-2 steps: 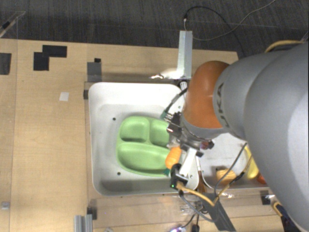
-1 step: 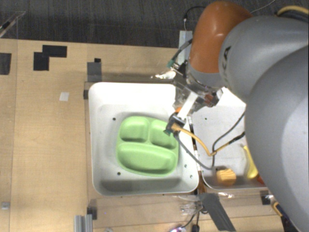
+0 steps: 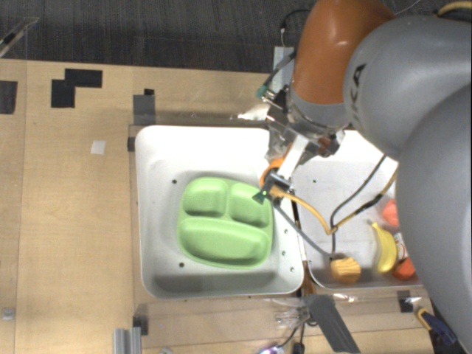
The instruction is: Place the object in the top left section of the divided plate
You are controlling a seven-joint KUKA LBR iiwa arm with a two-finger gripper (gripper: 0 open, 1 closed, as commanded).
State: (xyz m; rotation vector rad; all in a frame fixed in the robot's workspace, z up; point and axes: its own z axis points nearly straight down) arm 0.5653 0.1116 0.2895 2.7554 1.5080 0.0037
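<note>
Gripper hovers at the right rim of the green divided plate.
Something small and greenish, seemingly light, sits at the tip; can't tell whether it's gripped, or identify it.

two white bins, one green divided plate, one banana

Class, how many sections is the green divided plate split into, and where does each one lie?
3. On the green plastic divided plate, two small sections sit side by side along the far edge, top left and top right; one wide section spans the near side.
</note>
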